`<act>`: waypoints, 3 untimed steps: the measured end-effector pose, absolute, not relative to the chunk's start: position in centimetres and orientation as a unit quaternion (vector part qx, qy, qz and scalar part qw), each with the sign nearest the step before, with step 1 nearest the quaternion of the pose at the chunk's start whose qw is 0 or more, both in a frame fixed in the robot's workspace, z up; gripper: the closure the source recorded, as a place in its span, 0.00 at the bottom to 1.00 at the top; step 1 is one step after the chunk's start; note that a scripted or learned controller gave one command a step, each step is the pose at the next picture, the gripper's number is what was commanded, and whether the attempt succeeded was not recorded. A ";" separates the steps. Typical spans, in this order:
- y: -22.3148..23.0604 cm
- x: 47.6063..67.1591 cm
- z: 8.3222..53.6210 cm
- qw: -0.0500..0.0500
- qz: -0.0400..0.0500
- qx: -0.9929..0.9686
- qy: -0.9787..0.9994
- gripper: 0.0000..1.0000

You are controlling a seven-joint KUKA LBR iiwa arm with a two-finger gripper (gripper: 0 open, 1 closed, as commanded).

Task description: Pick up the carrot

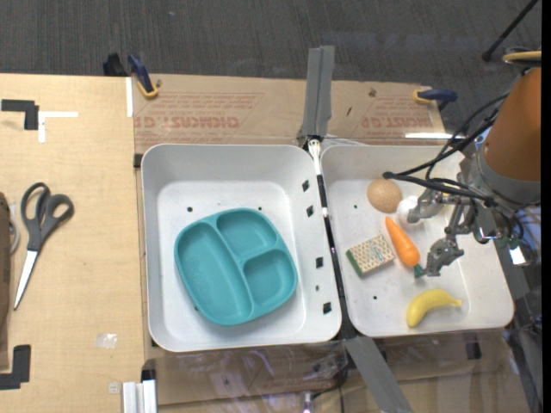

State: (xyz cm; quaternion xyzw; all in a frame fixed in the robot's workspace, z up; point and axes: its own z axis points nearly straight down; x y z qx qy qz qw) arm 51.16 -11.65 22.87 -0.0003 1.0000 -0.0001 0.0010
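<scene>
the end effector (439, 252) hangs low over the right bin (482, 317), and whether it is open or closed i cannot tell from this slant. nothing shows between its tips, so it holds nothing as far as can be seen.

the carrot (402, 241) lies in the same bin just to the camera-left of the end effector, close beside it but apart, its length running slantwise. further left of the end effector, touching or nearly touching the carrot, sits a small patterned sponge (371, 254). up and left of it rests a tan potato (385, 195), and a banana (431, 305) lies just below it, toward the bin's near wall.

the grasp looks not yet made. the main risk, as i judge it, is the offset: descending here would land the tips beside the carrot, not around it, and close on air. a sideways correction could nudge the carrot into the sponge or roll it. the slanted lie also asks for a matching wrist turn, else it may slip.
</scene>
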 end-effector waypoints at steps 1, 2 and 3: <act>-9.5 62.9 16.9 0.002 0.000 -0.090 0.996 0.00; -12.7 59.5 9.3 0.002 0.000 -0.250 0.968 0.00; -12.6 59.7 10.3 0.004 -0.001 -0.251 0.968 1.00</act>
